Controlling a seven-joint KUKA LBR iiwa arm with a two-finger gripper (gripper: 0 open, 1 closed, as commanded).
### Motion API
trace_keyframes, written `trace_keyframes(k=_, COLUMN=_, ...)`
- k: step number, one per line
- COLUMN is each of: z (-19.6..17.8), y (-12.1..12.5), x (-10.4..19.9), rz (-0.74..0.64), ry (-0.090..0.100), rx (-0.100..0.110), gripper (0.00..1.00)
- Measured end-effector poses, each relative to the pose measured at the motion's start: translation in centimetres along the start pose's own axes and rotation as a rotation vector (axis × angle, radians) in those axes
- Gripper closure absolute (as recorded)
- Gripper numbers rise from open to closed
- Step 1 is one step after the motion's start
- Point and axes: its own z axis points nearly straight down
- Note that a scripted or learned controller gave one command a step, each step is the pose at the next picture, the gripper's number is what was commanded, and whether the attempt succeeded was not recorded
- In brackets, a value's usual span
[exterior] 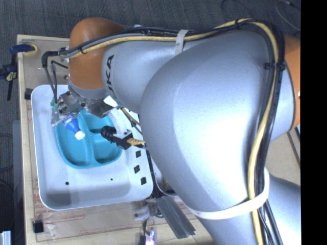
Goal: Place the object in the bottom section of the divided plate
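Camera view: we see the claw [69, 111] low over the upper left part of a blue divided plate [87, 144], its metal parts half hidden under the arm's wrist, and we cannot tell how it is set or whether it has hold of anything. Just below it a small object [76, 129], blue with a white tip, lies on the plate's upper part; its long axis runs at a slant, white end toward the lower right. Its exact compartment is hard to judge.

The plate is glossy plastic with rounded corners and a raised ridge dividing it. It sits in a shallow white bin [87, 188] with smooth walls and rounded corners, on a wooden table [30, 211].

The arm [204, 111] has a smooth grey shell, broad and rounded, with an orange band [92, 32] above the wrist. We read part of the letters "KUKA" on the grey casing beside the band. Black and yellow cables [153, 34] run along the arm, held by pale straps.
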Motion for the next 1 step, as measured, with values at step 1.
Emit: trace_keyframes(k=1, z=-0.02, y=0.0, x=-0.07, rz=0.001, ry=0.0, rx=-0.001, gripper=0.0)
